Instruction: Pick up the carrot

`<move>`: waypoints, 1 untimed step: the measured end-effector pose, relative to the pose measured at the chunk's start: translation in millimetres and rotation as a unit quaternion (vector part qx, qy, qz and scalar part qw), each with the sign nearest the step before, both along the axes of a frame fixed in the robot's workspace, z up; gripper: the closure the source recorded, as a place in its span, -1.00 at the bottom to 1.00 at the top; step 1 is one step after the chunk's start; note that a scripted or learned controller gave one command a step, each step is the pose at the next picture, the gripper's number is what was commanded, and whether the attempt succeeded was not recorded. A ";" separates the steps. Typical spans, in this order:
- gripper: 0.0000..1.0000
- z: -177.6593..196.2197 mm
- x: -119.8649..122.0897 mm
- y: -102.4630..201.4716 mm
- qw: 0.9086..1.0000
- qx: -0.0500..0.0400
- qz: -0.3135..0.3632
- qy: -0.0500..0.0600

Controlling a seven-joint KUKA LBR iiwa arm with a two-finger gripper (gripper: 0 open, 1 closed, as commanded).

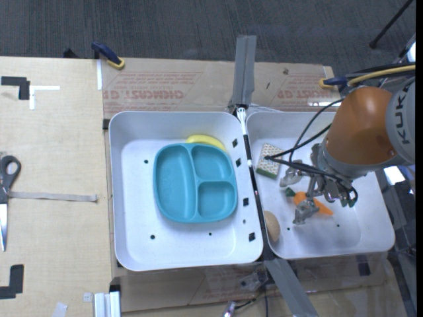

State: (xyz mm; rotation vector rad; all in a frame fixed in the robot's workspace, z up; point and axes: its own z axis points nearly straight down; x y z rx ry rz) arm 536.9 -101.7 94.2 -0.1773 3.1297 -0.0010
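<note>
Two shallow white plastic bins are sitting side by side on the bench, and the work is all happening in the right bin (370, 240). The small orange toy carrot (321, 206) is lying on that bin's floor, toward the middle, with a dab of green at its left end near a dark green scrap. The grey arm with the orange band (360, 127) is reaching down from the right, and its two-finger gripper (305, 211) is hanging right over the carrot's left half, so part of the vegetable is hidden behind metal and cables. Whether the tool is spread wide, pinched narrow or closed around anything cannot be told from this slanted view.

Near the divider, a green-and-white speckled sponge block (268, 160) is resting well clear of the carrot, and a tan egg-shaped object (271, 227) is sitting in the near left corner. In the left bin (125, 197), a turquoise divided plastic plate (195, 182) is covering most of a yellow item (206, 139).

The carrot is looking light, stiff and smooth, likely hollow plastic, so it is probably prone to rolling or squirting out of a pinch. Taking it across its thicker middle, with the pinch set square to its long axis, is seeming safest.
</note>
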 end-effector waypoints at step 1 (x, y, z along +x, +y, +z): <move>1.00 10.4 2.2 0.7 1.000 -0.001 0.002 -0.003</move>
